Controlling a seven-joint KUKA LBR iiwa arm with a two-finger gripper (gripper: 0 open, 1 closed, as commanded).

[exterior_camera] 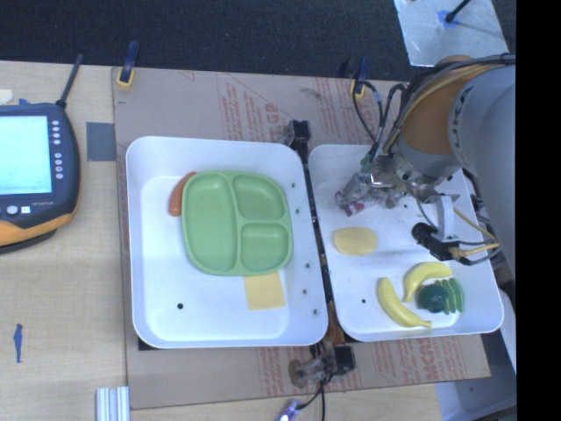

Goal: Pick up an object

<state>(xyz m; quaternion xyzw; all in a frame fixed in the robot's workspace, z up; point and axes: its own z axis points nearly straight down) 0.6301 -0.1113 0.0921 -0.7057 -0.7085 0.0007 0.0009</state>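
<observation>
My gripper (355,201) hangs low over the back left part of the right bin (351,318), with its metal fingers pointing left. A small dark reddish piece shows at the fingertips; I cannot tell whether it is held. A pale yellow round piece (354,240) lies just in front of the gripper. Near the front of the right bin lie a yellow banana (399,304), a yellow-green curved piece (425,275) and a dark green object (438,297).
The left bin (153,314) holds a green divided plate (237,222), an orange object (176,196) tucked at the plate's left edge and a yellow square slice (265,291). A teach pendant (31,174) lies on the bench at far left.
</observation>
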